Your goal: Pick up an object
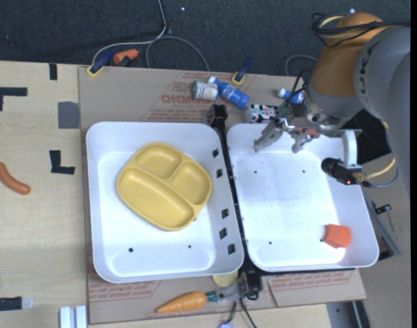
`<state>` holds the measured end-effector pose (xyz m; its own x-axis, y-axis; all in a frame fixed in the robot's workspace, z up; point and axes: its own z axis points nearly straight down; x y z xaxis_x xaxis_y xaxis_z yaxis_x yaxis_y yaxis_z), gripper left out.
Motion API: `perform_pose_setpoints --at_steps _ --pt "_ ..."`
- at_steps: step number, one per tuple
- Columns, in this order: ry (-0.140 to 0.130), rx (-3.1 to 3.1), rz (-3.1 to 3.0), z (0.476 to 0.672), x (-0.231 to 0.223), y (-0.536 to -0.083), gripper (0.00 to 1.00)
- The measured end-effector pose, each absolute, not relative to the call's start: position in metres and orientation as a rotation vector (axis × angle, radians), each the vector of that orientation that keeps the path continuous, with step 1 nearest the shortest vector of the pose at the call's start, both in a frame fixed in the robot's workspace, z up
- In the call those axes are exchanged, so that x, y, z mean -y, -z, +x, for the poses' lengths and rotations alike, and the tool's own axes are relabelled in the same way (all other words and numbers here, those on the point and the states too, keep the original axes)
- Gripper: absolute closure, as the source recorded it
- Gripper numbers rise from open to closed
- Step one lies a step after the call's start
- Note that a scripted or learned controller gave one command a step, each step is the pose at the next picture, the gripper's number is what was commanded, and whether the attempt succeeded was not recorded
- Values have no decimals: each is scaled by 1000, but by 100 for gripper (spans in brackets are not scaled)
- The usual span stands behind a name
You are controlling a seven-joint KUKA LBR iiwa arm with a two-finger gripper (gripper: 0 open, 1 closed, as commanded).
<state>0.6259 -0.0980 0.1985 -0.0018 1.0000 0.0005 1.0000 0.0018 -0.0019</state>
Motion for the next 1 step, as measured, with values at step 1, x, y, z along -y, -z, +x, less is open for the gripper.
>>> perform_pose_setpoints --at_steps 1 --pt "-13 2216 -2215 630 103 -93 0"
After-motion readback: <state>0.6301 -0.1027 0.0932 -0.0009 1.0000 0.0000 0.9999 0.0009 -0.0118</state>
